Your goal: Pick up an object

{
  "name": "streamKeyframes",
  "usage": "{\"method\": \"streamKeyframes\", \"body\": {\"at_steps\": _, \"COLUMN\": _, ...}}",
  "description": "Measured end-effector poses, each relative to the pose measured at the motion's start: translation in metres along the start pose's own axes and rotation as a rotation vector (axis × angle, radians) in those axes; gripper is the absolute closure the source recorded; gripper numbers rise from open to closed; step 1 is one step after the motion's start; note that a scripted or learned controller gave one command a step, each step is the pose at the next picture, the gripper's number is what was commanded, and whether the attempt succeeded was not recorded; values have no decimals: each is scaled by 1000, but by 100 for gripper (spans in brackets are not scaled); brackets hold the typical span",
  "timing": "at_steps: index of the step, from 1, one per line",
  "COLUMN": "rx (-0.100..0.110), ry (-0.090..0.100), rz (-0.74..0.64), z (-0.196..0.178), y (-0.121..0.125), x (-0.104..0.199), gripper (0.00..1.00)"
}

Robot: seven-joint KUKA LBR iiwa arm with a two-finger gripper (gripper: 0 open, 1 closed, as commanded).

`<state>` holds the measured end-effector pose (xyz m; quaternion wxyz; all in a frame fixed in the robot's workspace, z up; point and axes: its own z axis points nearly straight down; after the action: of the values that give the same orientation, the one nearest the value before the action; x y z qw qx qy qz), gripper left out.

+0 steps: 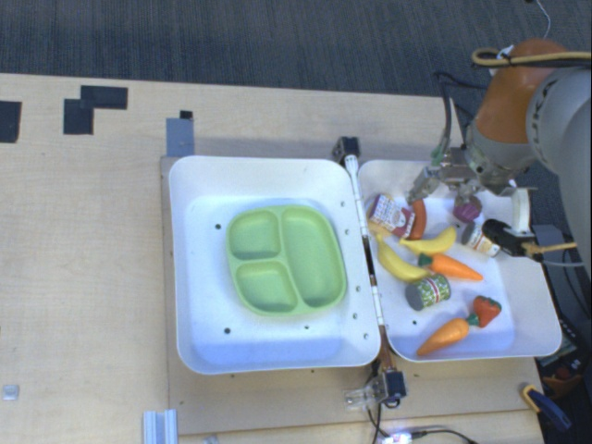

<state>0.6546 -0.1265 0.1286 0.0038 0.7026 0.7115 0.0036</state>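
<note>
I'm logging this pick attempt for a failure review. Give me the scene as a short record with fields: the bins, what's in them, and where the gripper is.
left bin: holds a green divided plate, three compartments
right bin: toy food piled loosely
right bin items: two bananas, two carrots, a green can, a strawberry, a red-and-white packet, a purple piece
gripper: over the far part of the right bin, above the pile
held object: none seen between its fingers
arm: enters from the right, orange band above the wrist
</note>
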Motion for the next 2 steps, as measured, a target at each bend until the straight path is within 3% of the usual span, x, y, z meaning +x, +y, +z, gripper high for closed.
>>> {"method": "streamKeyframes", "body": {"at_steps": 1, "rx": -9, "ry": -3, "rz": 11, "z": 36, "y": -32, "x": 14, "gripper": 0}}
{"method": "streamKeyframes", "body": {"at_steps": 2, "rx": -12, "ry": -1, "rz": 9, "z": 25, "y": -30, "x": 15, "gripper": 100}}
